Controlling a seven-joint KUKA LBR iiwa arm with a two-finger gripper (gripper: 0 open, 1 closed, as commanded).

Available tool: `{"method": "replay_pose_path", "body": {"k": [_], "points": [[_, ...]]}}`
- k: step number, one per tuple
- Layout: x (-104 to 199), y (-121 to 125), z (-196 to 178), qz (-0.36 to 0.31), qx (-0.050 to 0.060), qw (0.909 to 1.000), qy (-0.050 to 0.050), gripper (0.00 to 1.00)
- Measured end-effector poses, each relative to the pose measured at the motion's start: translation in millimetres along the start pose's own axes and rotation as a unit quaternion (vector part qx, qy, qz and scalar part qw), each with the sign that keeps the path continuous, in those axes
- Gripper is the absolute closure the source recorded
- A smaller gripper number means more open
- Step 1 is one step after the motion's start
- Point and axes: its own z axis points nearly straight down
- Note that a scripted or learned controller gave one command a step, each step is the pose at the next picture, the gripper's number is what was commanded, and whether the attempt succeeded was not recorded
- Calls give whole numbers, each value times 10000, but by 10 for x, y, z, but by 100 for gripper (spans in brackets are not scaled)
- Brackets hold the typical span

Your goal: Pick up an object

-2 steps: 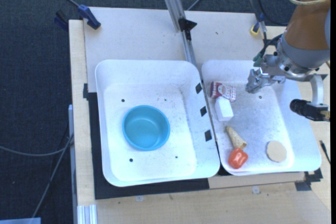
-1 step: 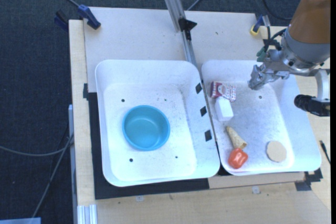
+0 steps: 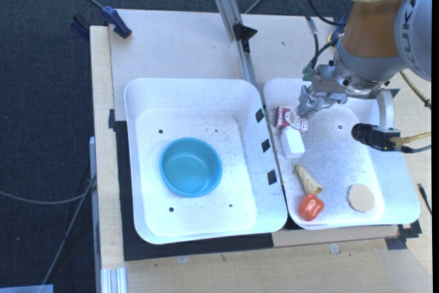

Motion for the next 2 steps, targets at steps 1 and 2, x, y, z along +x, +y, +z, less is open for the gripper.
{"method": "replay_pose_path", "body": {"k": [1,2], "points": [[576,16,114,-3,28,10000,7,100],[1169,38,-8,-9,-36,10000,2,100]]}}
